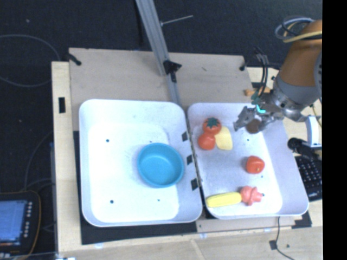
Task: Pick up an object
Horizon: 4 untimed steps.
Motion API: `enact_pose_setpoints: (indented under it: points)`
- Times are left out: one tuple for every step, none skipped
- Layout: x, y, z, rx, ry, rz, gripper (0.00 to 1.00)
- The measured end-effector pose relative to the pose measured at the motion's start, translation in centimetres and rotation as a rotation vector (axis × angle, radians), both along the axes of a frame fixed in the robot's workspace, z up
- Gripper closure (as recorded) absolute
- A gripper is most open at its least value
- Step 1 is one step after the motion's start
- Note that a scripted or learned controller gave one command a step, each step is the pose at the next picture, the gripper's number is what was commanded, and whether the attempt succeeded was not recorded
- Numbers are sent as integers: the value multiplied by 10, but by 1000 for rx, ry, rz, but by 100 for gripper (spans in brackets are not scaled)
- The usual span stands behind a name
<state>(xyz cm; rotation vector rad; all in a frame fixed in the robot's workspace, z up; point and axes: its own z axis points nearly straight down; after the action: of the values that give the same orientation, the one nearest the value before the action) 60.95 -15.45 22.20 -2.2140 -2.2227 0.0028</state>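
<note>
The gripper [250, 121] hangs over the far part of the right bin [287, 199], reaching in from the right on the grey arm [295, 85] with its orange band. Whether it is open or closed cannot be told from this view; nothing is seen held in it.

The nearest candidates lie to its left: a cluster of three touching pieces by the bin's left wall, a tomato with a green top [212, 125], a red round fruit [206, 141] and a pale yellow piece [224, 140]. The yellow piece is closest, just left of and slightly nearer than the gripper.

A lone red ball [255, 164] sits almost straight nearward of the gripper, apart from everything else, probably the cleanest target. At the near edge lie a yellow banana-like piece [223, 200], long axis running left to right, and a pink toy [250, 194] touching its right end.

The left bin [97, 118] holds a blue bowl [159, 164], well apart from the gripper.
</note>
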Motion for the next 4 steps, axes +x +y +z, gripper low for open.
enact_pose_setpoints:
  points:
    - [1, 0, 3, -1, -6, 0, 0]
    - [-3, 7, -50, -4, 0, -2, 0]
    - [-10, -3, -108, -5, 0, -4, 0]
    - [-9, -6, -121, -5, -2, -9, 0]
